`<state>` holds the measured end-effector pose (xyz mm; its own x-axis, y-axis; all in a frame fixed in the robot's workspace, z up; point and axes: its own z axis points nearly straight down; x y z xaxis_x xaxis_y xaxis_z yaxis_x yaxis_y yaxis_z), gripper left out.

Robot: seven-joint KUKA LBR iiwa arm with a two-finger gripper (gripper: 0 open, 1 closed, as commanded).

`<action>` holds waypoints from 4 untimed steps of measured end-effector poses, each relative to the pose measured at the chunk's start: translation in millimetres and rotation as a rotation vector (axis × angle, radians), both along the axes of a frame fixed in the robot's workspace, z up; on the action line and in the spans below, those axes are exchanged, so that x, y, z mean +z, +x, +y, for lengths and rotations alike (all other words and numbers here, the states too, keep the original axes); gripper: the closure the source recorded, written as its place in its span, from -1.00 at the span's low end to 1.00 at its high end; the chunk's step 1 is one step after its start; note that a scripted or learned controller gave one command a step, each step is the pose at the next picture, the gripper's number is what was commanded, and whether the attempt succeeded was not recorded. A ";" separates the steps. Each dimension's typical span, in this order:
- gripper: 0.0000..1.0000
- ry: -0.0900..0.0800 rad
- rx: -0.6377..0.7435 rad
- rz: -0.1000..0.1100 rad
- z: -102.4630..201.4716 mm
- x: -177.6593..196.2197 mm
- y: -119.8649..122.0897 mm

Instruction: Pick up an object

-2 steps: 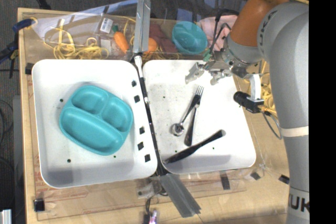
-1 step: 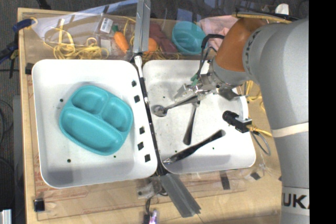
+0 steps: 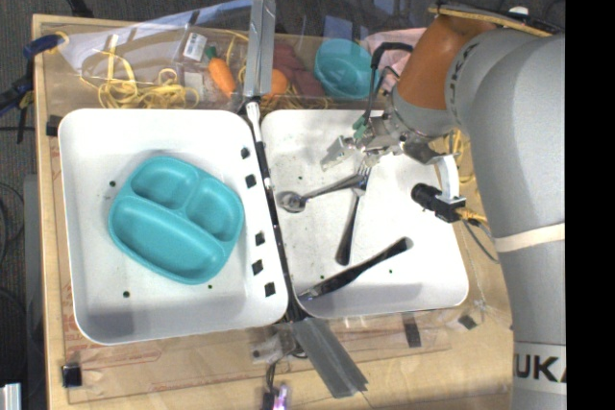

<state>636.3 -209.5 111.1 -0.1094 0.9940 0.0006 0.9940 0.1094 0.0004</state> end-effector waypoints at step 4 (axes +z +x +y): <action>-1.00 0.000 0.152 0.002 1.2 -19.0 -23.3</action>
<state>613.0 -208.3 92.2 -0.2582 0.9661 0.0008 0.9661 0.2582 -0.0017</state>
